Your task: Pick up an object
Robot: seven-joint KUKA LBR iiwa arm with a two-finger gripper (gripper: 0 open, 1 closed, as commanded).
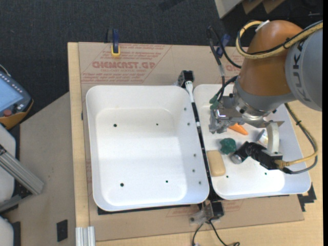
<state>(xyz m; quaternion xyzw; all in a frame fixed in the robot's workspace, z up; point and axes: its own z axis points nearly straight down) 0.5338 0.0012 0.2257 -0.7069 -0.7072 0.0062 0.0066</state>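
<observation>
Left bin [138,142]: white, small black dots scattered over floor.
Right bin [246,184]: plain white.
Arm [269,60]: grey, broad orange band.
Gripper [221,118]: silver metal.
Orange piece [238,129]: bright orange, at 4 o'clock of gripper.
Green lump [228,146]: dark green, at 6 o'clock of gripper.
Tan block [216,163]: pale tan, at 7 o'clock of green lump.
Bench [77,137]: brown board, red lettering at 12 o'clock of left bin.
Clamp [115,42]: blue and yellow.
Floor [51,14]: dark grey, speckled.
Screen [7,94]: light blue, at 9 o'clock of left bin.

Bench [318,135] carries a brown cardboard sheet [154,68] with red lettering. Left bin [91,137] and right bin [256,186], both white, sit side by side on it.
</observation>
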